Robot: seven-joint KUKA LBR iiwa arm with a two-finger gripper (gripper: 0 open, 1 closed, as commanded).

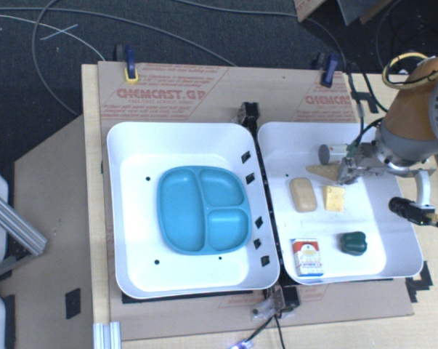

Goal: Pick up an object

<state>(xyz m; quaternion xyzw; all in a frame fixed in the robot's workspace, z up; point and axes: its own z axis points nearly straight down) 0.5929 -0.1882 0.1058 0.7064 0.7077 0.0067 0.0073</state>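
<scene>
Hovering hand (347, 171), grip unreadable, by yellow block (335, 198); tan soap (303, 194), green object (354, 243) nearby

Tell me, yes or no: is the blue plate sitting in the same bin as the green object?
No. The blue plate lies in the left bin, while the green object lies in the right bin.

1. One fixed camera hangs above the bench (95, 195) and looks down at a slant.
2. It sits far enough back to take in both white bins: left bin (124, 195), right bin (393, 246).
3. My arm (411, 115) enters from its right.
</scene>
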